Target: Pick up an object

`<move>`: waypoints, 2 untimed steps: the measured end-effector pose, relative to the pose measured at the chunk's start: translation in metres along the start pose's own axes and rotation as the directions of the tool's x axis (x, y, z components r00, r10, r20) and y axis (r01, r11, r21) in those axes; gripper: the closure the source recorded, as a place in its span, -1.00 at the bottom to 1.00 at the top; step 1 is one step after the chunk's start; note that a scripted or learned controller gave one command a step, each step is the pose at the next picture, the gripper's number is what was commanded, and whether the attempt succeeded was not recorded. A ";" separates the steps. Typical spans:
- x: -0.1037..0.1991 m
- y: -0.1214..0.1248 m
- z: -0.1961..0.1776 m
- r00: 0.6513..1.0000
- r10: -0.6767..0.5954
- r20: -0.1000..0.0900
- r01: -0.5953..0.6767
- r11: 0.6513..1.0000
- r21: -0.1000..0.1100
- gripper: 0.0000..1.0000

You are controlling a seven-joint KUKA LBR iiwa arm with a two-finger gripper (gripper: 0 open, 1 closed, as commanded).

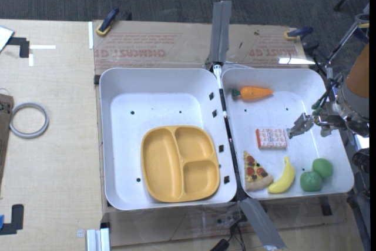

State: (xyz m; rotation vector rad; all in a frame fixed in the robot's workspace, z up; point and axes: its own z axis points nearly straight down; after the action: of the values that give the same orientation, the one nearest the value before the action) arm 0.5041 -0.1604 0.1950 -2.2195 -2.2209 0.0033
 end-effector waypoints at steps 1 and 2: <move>0.018 -0.016 0.104 0.992 0.128 -0.001 -0.128 0.992 0.000 -1.00; 0.017 -0.015 0.095 0.991 0.131 -0.001 -0.131 0.991 0.000 1.00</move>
State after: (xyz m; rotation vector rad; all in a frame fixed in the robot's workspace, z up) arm 0.4884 -0.1434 0.0997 -2.3600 -2.0708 0.0021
